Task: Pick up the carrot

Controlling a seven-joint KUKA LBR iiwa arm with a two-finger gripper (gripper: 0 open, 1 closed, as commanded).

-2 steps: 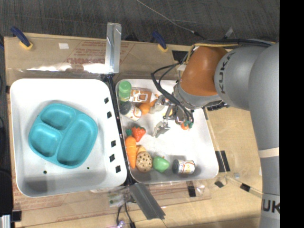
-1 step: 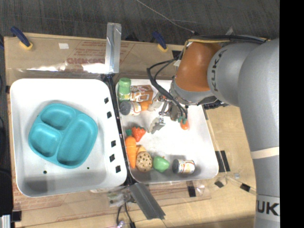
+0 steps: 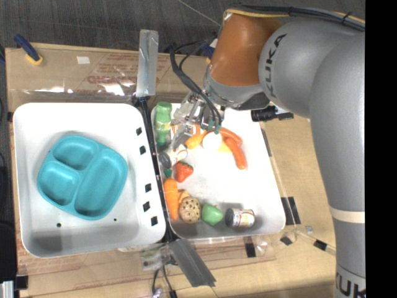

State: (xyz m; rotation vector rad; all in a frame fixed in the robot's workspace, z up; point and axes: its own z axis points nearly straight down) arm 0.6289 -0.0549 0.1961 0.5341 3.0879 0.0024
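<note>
The carrot [image 3: 170,193] is orange and lies lengthwise against the left wall of the right bin [image 3: 263,179], pointing toward the near edge. My gripper [image 3: 186,126] hangs over the far left part of that bin, well behind the carrot and apart from it. Right below the gripper lie a yellow and white piece [image 3: 208,141] and a strawberry [image 3: 183,170]. Nothing is seen held in the gripper.
A green bottle [image 3: 162,120] lies at the right bin's far left corner, and a long orange-red piece [image 3: 236,148] lies right of the gripper. A cookie [image 3: 190,210], a green pepper [image 3: 212,214] and a small can [image 3: 240,217] line the near edge. The left bin [image 3: 31,228] holds a teal divided plate [image 3: 82,176].
</note>
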